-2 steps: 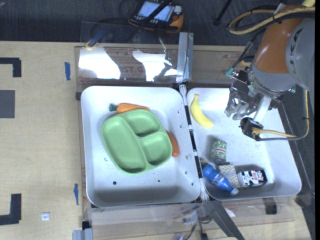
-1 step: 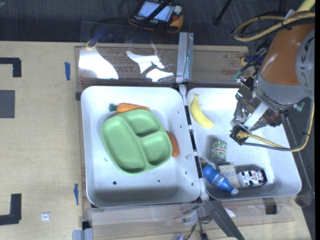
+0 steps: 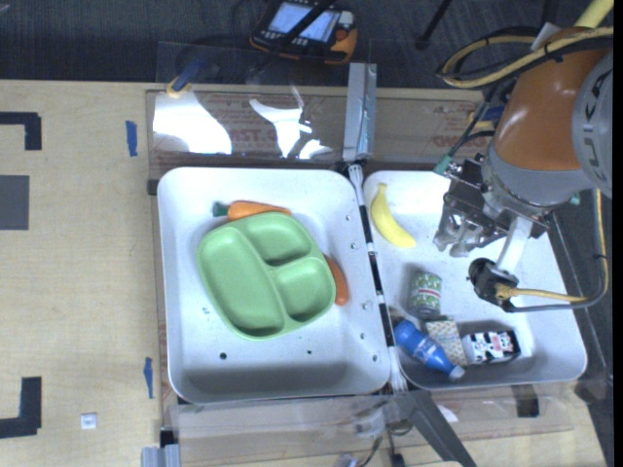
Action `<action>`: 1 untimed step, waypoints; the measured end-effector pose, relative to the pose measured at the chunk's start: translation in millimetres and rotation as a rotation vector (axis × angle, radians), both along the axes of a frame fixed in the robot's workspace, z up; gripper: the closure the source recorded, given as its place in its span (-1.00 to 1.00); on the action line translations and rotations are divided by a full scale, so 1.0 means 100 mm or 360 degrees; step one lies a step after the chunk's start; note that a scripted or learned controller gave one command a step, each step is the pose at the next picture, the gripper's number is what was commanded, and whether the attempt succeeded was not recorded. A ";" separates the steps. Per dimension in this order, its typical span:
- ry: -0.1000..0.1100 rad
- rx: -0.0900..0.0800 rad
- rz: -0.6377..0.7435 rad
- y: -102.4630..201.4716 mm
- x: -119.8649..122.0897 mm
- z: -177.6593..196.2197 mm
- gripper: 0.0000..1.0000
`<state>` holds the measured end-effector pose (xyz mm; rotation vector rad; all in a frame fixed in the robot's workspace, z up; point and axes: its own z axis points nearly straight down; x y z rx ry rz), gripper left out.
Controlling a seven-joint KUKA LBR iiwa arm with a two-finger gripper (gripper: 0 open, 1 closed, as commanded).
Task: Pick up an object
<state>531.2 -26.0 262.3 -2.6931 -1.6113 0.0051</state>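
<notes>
Apparently empty, the jaws (image 3: 458, 239) hang parted just beside the banana (image 3: 390, 221), which lies toward the bins' divider: light, soft, bruisable, best pinched across its middle.

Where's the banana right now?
The banana lies in the right bin, near its upper-left corner beside the divider, left of the hand and above the small can.

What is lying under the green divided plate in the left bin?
An orange carrot-like piece pokes out behind the green plate, and another orange bit shows at its right edge. The plate hides whether they are one thing.
</notes>
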 end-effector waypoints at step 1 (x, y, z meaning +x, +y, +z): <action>-0.0001 -0.0002 -0.0461 -0.61 -0.36 0.17 1.00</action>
